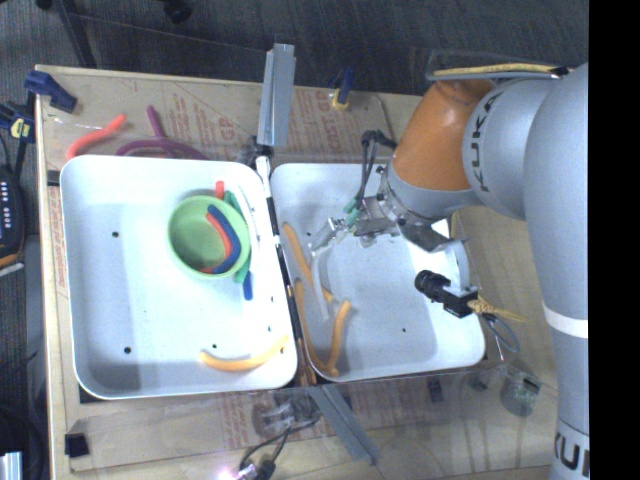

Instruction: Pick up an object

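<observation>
The end effector (340, 230) hung over the right bin (400, 353), grip state impossible to tell. The orange strip (338, 336) lay just below-left of it, long axis running up-down along the bin's left wall.

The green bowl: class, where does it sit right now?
In the camera view, the green bowl sits in the left bin, toward its upper right, near the divide between the bins, with red and blue curved pieces in it.
</observation>
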